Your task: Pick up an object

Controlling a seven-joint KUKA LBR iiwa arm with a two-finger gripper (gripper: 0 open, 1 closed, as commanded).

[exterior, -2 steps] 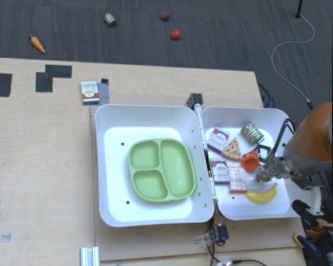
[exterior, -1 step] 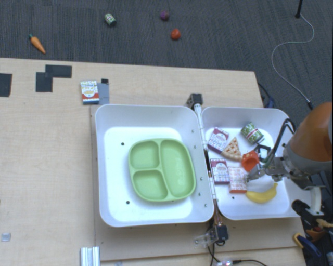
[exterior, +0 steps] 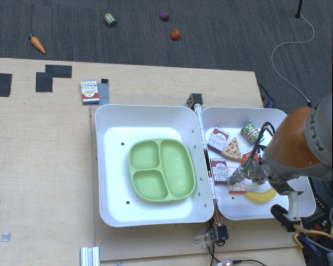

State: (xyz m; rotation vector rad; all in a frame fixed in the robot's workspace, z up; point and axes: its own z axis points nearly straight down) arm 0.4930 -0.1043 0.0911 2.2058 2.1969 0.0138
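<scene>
A cluster of small toy food items lies in the right-hand white bin (exterior: 307, 205): a curved yellow banana (exterior: 261, 196) near the front, a triangular pizza slice (exterior: 232, 149) in the middle, two flat printed cartons (exterior: 218, 139) (exterior: 219, 170) along the left side, and a green can (exterior: 250, 132) toward the back. The gripper (exterior: 240, 175) is down among them, just behind the banana and beside the nearer carton; whether the jaws are apart or together cannot be told, as the wrist blocks the sight of them. The grey arm (exterior: 299, 145), with its glossy orange band, reaches in from the right. In the left bin (exterior: 104, 156), a smooth pale green plate (exterior: 162, 170) with three compartments and rounded corners sits near the centre. Both bins rest on a light wood-grain surface (exterior: 47, 171), where a small printed box (exterior: 90, 92) lies beyond the left bin. On the dark ribbed carpet (exterior: 223, 31) behind lie a toy carrot (exterior: 37, 43), a small can (exterior: 110, 20), a purple piece (exterior: 164, 16) and a red piece (exterior: 176, 34).
</scene>
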